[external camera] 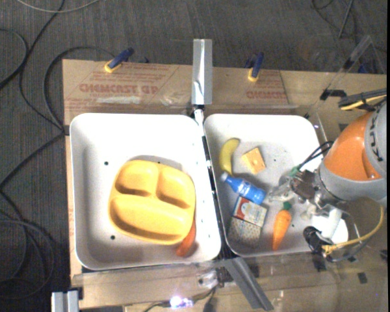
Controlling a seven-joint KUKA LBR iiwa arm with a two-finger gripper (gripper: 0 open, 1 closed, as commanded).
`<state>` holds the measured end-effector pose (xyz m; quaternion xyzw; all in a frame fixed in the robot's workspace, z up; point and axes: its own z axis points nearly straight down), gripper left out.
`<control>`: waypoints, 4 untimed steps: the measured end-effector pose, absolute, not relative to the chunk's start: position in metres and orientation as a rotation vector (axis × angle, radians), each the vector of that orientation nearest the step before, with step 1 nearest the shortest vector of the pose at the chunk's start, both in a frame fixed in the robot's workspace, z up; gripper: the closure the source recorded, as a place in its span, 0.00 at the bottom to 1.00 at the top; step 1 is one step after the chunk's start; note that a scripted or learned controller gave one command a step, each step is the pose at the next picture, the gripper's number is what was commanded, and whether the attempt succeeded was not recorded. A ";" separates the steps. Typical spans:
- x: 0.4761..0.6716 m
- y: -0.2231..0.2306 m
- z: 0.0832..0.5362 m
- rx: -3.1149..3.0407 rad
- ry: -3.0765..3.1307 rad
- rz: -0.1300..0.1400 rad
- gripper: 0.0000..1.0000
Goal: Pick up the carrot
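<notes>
Two white bins side by side: left bin [91, 174] with a yellow divided tray [154, 201]; right bin [292, 125] with banana [229, 153], cheese wedge [252, 160], blue bottle [244, 188], small carton [248, 218], carrot [281, 228]. Gripper [298, 188] just above the carrot's top.

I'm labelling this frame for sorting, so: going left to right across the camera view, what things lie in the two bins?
Yellow divided tray → orange-red piece at the tray's lower right corner → banana → blue bottle → carrot. The small carton and the cheese wedge overlap the bottle's span, so I leave them out.
</notes>
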<state>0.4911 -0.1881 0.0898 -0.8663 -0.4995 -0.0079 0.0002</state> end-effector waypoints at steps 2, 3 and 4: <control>0.491 -0.188 0.099 -2.721 -1.571 -0.023 0.00; 0.491 -0.193 0.089 -2.655 -1.641 -0.025 0.00; 0.492 -0.195 0.098 -2.662 -1.649 -0.025 1.00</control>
